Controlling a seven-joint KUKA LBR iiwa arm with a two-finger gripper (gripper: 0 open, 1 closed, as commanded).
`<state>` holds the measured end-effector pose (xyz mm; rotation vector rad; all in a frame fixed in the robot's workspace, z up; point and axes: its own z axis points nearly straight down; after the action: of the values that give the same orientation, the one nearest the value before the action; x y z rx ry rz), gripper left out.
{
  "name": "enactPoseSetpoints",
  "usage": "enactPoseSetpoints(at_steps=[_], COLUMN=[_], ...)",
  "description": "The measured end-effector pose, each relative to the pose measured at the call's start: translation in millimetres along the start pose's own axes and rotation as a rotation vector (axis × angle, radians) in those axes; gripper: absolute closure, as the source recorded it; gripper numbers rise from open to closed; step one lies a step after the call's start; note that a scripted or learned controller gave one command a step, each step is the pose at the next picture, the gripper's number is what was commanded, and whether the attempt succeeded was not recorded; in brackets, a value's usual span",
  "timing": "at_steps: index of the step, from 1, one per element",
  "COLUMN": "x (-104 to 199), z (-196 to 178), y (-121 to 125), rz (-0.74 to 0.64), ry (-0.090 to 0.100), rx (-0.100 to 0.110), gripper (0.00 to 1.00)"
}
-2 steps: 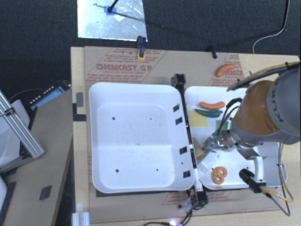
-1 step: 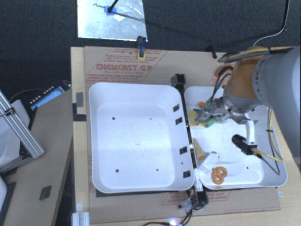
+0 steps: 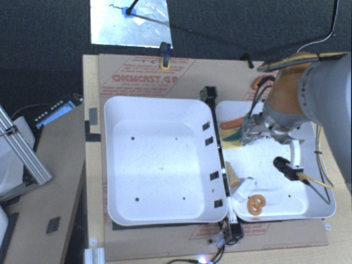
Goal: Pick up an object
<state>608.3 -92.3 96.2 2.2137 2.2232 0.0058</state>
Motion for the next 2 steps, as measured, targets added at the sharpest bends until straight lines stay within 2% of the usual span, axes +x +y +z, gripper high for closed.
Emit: enactPoseSetpoints(at_steps=[1, 2], x=[-20, 6], z=[12, 15], y=[34, 56], rz=[0.000, -0.001], ry=[-0.001, 0.001], rx=[0.001, 0.029], gripper=[1.00, 1.00])
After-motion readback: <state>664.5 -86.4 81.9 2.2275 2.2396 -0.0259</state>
